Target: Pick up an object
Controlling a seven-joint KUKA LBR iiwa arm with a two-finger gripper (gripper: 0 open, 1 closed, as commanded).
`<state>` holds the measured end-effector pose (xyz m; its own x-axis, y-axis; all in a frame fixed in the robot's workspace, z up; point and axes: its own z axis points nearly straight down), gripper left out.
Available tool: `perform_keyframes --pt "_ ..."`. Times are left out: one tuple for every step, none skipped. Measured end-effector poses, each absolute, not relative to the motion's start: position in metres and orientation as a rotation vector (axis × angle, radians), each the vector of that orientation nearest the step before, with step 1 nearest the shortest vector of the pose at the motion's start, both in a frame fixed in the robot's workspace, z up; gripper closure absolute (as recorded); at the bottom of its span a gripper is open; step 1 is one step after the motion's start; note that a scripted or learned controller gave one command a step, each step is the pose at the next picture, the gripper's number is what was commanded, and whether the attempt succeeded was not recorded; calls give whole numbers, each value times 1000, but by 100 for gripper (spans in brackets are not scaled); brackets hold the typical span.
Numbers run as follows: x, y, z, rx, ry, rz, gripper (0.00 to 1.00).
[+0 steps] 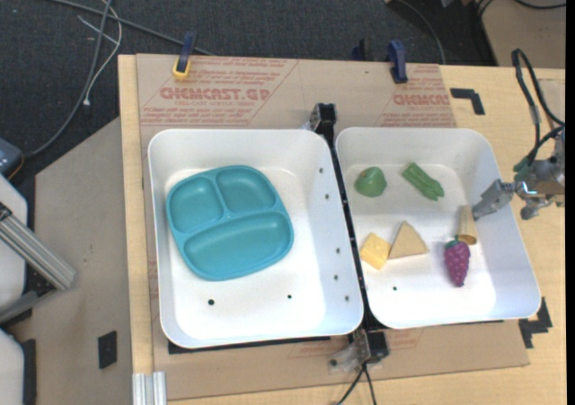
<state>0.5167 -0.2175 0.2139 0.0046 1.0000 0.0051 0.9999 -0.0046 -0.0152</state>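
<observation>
- Gripper sits at the right bin's right edge, can't tell whether the jaws are open or holding anything.
- Purple grapes lie just near of it, with a tan wedge and yellow cheese block to their left.
- Green round piece and green pepper sit at the far side.
- Teal divided plate is in the left bin.

Glossy white plastic bins; matt teal plastic tray; cardboard base.
</observation>
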Motion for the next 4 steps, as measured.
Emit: perform_keyframes --pt "520 -217 222 -2220 -2220 0 0" --pt "530 -215 172 -2219 -2220 1 0" --pt "526 -216 130 -2218 -2218 1 0" --pt "527 -214 83 -2214 -2217 -2 0"
